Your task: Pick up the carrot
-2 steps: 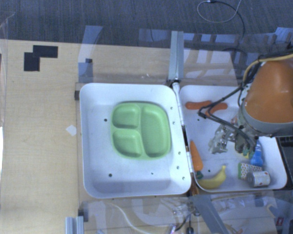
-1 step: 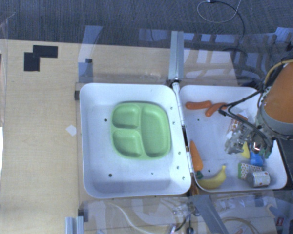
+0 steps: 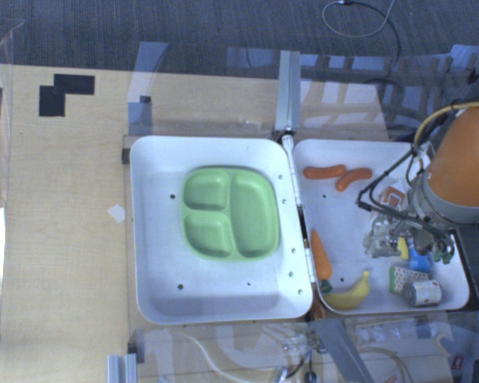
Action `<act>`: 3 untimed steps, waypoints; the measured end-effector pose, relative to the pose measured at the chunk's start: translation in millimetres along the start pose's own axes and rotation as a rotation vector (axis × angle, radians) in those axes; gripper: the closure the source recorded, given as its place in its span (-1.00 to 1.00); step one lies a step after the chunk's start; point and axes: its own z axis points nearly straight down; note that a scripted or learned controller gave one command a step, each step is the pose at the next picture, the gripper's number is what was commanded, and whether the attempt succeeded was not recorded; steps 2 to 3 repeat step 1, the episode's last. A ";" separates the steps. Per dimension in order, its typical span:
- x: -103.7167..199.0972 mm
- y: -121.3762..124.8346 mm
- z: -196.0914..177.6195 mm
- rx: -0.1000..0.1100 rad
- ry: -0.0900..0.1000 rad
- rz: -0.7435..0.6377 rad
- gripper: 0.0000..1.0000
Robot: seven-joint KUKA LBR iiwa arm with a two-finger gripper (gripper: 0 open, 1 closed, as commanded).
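Overhead slanted view of the surface [image 3: 64, 238] bearing two shallow white bins side by side. The left bin [image 3: 156, 294] holds a green divided plate [image 3: 228, 214] with three compartments. The right bin [image 3: 335, 214] holds the loose items. The carrot [image 3: 320, 258], the task's object, lies against the right bin's left wall, near the divider between the bins, its long axis running roughly along that wall with the narrow tip pointing away from the camera. Its lower end sits just beside a yellow banana [image 3: 350, 292] that curves along the bin's near edge. Two reddish sausage-shaped pieces [image 3: 338, 175] lie near the far edge. A small cluster of packaged items, among them a cylindrical can [image 3: 422, 293], occupies the near right corner.

The arm, with its orange band [image 3: 463, 162], enters from the right, and the end effector [image 3: 387, 238] hangs over the right half of the right bin, well apart from the carrot. Whether it is released or clenched cannot be told at this resolution; nothing is visibly grasped.

The step in hand appears to be the approach: the carrot lies untouched. The next move calls for travel leftward across the bin, alignment across the carrot's short axis, and a descent that clears both the bin wall and the banana, which crowd the target.
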 end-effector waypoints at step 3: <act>0.0 0.0 0.0 0.000 0.000 0.000 -1.00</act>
